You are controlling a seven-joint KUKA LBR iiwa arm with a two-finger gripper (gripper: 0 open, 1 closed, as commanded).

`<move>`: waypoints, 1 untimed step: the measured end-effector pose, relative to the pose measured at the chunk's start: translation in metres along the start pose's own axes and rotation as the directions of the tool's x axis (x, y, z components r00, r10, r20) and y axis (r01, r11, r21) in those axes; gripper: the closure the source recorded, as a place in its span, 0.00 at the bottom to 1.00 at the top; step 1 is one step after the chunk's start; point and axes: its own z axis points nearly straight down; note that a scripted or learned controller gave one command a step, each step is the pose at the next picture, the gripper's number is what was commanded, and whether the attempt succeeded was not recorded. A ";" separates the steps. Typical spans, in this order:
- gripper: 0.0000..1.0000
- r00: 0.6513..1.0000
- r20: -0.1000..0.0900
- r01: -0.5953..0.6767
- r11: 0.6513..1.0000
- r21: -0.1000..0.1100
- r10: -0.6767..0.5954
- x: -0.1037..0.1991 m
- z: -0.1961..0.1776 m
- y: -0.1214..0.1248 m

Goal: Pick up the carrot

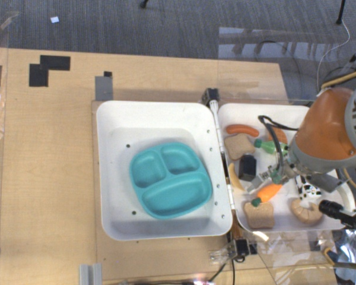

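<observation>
Bench: light wooden top (47, 177) bearing two shallow white bins side by side.

Left bin (115, 153): holds one teal divided plate (169, 180) with three compartments, lying flat near the bin's centre.

Right bin (243, 221): holds assorted toy food.
- Carrot (268, 192): orange, green stub at its near-left end, lying tilted in the middle of the bin, its tip directly under the arm's wrist.
- Sausage (242, 129): reddish-orange, at the far side.
- Bread slice (238, 144): brown, just near of the sausage.
- Black block (247, 167): beside the bread slice, left of the carrot.
- Banana (232, 177): pale yellow, along the left wall.
- Second bread slice (259, 215): tan, near-left corner, touching the carrot's green end.
- Pastry-like piece (305, 211): beige, curved, near-right.
- Green item (264, 143): partly hidden by cabling, far of the carrot.

Arm (326, 129): orange band and grey housing over the right bin. Gripper (277, 174): low above the carrot's far-right end; whether its fingers are parted or closed cannot be told, and no grasp on the carrot is visible.
</observation>
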 end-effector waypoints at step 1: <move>0.00 1.000 0.004 -0.009 1.000 -0.008 0.009 -0.005 0.042 -0.015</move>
